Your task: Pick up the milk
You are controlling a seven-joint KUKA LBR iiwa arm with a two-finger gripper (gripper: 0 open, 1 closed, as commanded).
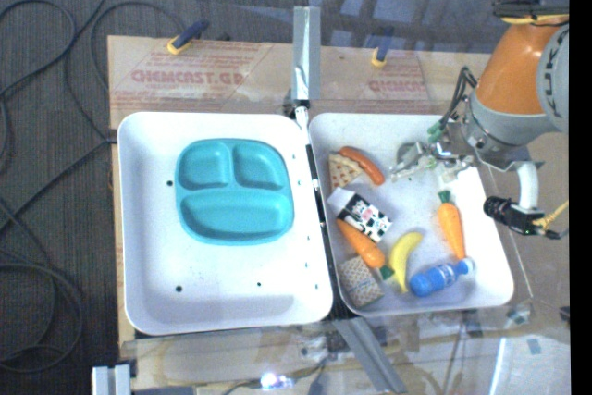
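My gripper (pixel 413 159) hovered with jaws spread and empty over the right white bin (pixel 499 282), which held one black-and-white milk carton (pixel 363 215), two orange carrots (pixel 451 229), one yellow banana (pixel 404 254) and one blue bottle (pixel 438 277).

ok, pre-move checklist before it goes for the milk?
1. Milk located: ok. The milk carton with cow patches lies in the right bin, near its left wall.
2. Gripper position: not ok. The gripper is over the bin's upper part, up and right of the carton, not above it.
3. Gripper free of load: cannot tell; the fingers are too small to read.
4. Clearance around the carton: not ok. A carrot touches its lower edge, and the waffle slice is close above.
5. Descent path: ok. Nothing lies on top of the carton.
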